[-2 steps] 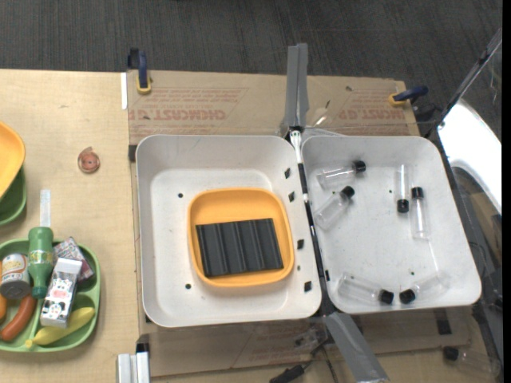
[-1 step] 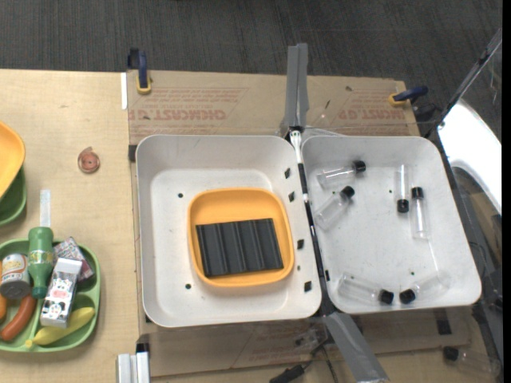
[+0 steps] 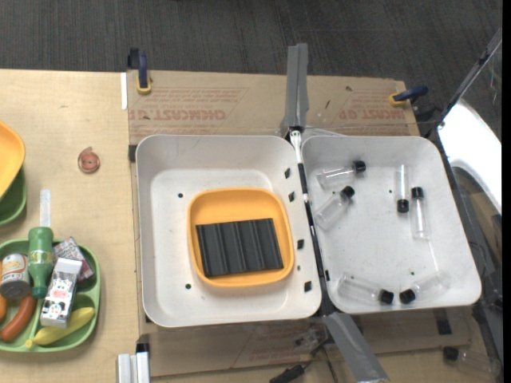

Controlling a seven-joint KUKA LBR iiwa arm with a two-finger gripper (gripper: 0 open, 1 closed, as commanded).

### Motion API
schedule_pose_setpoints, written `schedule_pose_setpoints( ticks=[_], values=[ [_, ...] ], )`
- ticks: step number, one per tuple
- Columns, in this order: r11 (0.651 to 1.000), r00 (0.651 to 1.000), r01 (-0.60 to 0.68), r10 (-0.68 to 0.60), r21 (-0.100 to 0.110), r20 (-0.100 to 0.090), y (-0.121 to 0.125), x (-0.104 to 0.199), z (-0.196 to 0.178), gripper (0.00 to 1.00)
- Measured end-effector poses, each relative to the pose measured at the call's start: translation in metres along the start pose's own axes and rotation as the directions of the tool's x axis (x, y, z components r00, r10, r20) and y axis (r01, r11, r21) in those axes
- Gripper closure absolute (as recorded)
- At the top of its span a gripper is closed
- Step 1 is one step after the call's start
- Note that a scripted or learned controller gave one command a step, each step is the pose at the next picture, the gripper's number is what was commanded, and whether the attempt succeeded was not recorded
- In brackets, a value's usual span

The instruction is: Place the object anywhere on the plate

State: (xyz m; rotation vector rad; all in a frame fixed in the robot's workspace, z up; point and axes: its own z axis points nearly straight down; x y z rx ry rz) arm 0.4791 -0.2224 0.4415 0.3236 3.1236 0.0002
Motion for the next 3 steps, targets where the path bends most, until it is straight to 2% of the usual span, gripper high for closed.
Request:
schedule_pose_setpoints(
  ticks=[1, 2, 3],
  values=[
    [0.997, 0.997, 0.078, -0.078, 0.000, 0.000, 0.0000, 0.0000, 0.0001, 0.00],
    [0.970, 0.970, 0.243, -0.243, -0.001, 0.000, 0.0001, -0.0001, 0.0003, 0.00],
    [0.901, 0.901, 0.433, -0.433, 0.001, 0.002, 0.0007, -0.0019, -0.0006, 0.00]
  ],
)
